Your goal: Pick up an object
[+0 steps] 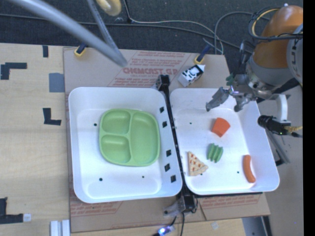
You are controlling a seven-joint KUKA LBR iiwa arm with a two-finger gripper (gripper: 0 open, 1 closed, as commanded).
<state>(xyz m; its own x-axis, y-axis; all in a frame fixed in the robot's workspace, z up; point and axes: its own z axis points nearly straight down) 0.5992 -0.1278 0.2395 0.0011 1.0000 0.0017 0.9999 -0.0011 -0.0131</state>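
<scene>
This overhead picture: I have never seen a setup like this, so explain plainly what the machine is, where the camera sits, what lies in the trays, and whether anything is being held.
One camera looks down at a slant on a bench with two shallow white trays side by side. The grey robot arm, with an orange band, reaches in from the right. Its claw hangs open above the far end of the right tray, with nothing between its fingers. The left tray holds a green divided plate. The right tray holds toy food: an orange block, a green piece, a pizza slice and a sausage.
</scene>
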